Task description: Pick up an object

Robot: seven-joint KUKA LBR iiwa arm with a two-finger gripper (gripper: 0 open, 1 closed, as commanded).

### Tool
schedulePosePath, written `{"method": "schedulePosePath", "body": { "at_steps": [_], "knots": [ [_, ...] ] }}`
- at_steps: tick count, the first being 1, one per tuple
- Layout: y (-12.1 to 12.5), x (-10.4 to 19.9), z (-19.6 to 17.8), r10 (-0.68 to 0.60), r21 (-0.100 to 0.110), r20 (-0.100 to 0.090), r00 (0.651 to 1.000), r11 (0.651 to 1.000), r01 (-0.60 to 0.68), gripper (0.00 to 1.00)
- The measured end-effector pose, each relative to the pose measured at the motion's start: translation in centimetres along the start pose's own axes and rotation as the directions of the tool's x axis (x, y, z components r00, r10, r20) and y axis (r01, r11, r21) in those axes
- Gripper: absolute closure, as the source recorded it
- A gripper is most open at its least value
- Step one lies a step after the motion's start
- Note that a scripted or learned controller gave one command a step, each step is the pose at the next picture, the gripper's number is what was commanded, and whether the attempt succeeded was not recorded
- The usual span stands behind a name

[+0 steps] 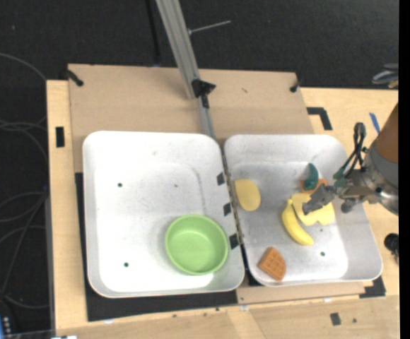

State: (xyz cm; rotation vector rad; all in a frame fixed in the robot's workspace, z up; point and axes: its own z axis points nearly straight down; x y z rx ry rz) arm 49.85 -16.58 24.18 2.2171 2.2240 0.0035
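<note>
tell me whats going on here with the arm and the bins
A robot arm reaches in from the right with its gripper low over the right bin, right by a banana and a yellow block. Nothing is visibly lifted yet. A pale yellow oval piece, a waffle-like piece and a small teal and orange item share that bin. The left bin holds a green bowl.

From my seat the feed looks evenly lit from overhead, shadows faint. The two white bins (155,154) glare almost to washout, while the dark floor (21,34) swallows detail. Everything is soft and grainy, perhaps from compression.
</note>
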Motion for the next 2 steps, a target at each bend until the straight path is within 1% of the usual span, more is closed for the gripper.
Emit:
{"method": "schedulePosePath", "body": {
  "at_steps": [1, 2],
  "knots": [
    [0.0, 0.0, 0.0, 0.002, 0.0, 0.0, 1.0, 1.0, -0.002, 0.0],
    [-0.4, 0.1, 4.3, 0.003, 0.005, 0.002, 1.0, 1.0, -0.003, 0.0]
  ]
}}
